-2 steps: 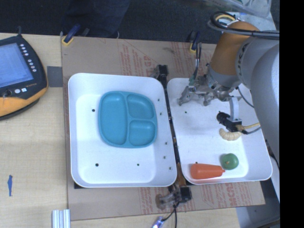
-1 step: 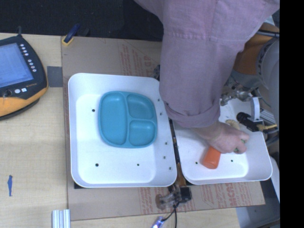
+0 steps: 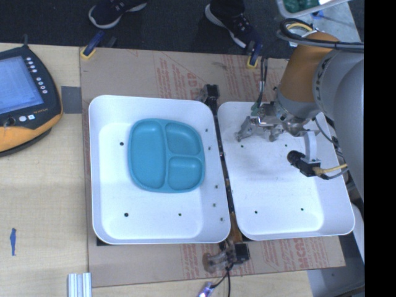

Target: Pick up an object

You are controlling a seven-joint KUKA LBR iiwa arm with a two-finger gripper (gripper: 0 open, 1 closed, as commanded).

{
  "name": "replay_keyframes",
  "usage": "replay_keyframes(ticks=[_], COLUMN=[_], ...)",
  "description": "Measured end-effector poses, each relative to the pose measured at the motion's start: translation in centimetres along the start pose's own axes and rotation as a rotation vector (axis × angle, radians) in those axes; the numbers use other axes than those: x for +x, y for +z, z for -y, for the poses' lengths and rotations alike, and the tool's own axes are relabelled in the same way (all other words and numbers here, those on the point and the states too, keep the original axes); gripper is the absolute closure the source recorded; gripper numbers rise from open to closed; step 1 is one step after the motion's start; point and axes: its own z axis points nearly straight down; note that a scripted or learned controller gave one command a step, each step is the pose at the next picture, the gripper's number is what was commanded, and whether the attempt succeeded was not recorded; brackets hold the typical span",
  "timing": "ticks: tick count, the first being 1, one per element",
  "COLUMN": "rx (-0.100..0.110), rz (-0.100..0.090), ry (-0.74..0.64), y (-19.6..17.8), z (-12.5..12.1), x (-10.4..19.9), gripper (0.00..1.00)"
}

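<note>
Camera view: two white bins sat side by side on the bench. The left bin [image 3: 105,166] held a teal divided plate [image 3: 166,154], lying flat near the bin's middle, slightly toward the far side. The arm [image 3: 309,67] reached in from the right, orange band above the wrist. The gripper [image 3: 258,129] hung over the far-left part of the right bin [image 3: 291,221], well apart from the plate. Nothing showed between its tips; its open-or-closed state could not be told. A tablet-like pendant [image 3: 25,98] lay at the bench's left edge.
</note>
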Motion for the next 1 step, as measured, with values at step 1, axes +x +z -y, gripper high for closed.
replay_keyframes(ticks=[1], rx=[-0.003], rz=[0.0], ry=[0.004], y=[-0.07], z=[-0.99], x=[-3.78], gripper=[0.0])
